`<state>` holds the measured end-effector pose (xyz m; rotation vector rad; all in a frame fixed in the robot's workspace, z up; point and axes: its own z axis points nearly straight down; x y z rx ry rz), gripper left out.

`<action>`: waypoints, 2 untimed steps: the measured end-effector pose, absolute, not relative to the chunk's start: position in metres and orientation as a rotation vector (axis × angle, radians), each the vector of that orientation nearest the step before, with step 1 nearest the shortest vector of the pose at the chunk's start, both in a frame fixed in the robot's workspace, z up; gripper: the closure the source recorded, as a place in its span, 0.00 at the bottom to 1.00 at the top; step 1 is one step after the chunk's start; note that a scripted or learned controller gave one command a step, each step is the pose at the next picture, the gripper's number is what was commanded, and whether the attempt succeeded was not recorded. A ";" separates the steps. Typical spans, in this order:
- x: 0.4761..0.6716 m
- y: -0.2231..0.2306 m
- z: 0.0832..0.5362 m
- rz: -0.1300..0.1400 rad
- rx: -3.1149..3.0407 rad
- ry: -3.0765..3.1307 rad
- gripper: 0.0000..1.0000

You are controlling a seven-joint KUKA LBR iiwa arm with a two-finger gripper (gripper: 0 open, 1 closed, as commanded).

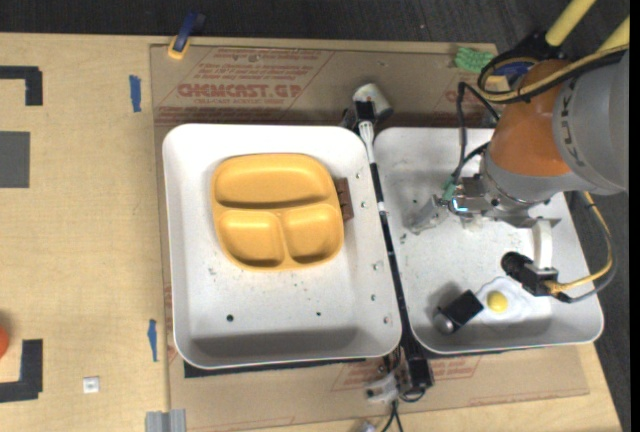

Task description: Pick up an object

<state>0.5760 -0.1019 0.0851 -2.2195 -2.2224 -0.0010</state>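
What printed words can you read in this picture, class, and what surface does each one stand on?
"CHEMCAST GP", in large red letters on the brown board behind the two white bins.
Smaller red lines above and below that word: too blurred to read.
The yellow tray bears no text that can be seen.

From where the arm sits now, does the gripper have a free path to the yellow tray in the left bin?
Probably yes: the yellow tray lies uncovered in the left bin, nothing on top, and the gripper is just across the divider.

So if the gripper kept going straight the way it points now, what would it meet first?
Probably the bare floor of the right bin: the gripper points down and leftward there, near the divider. Depth is unclear from above.
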 end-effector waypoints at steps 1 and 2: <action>0.606 -0.149 0.085 0.000 -2.237 -2.208 0.00; 0.624 -0.119 0.085 -0.002 -2.140 -2.303 0.00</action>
